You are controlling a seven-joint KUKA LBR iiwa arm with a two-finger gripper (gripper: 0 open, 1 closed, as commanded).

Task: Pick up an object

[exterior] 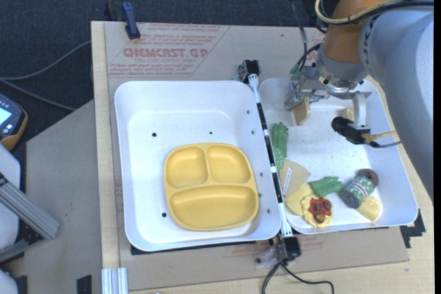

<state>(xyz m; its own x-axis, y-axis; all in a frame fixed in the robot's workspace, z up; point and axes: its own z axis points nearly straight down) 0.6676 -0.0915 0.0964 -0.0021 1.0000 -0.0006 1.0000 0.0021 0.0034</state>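
On the desk, two shallow white bins side by side. In the left bin, a yellow divided plate, flat on the floor toward the front.

Over the far end of the right bin, the grey arm with its orange band, reaching in from the view's right. At its tip, the end effector, low over the bin's far left corner and close to the wall between the bins. Open or closed: cannot tell from this angle. Just under it, a small tan shape; loose thing or part of the tool, cannot tell.

Apart from the end effector, toward the front of the right bin, the things to pick:
- A green pod, lying along the dividing wall.
- Just in front of the pod, a pale wedge.
- Touching the wedge, a yellow piece with a red blot.
- Beside that, a green leafy piece.
- Further right, a small can on its side, resting against a yellow lump.

All flat on the bin floor. At the desk's far left corner, a blue clamp.
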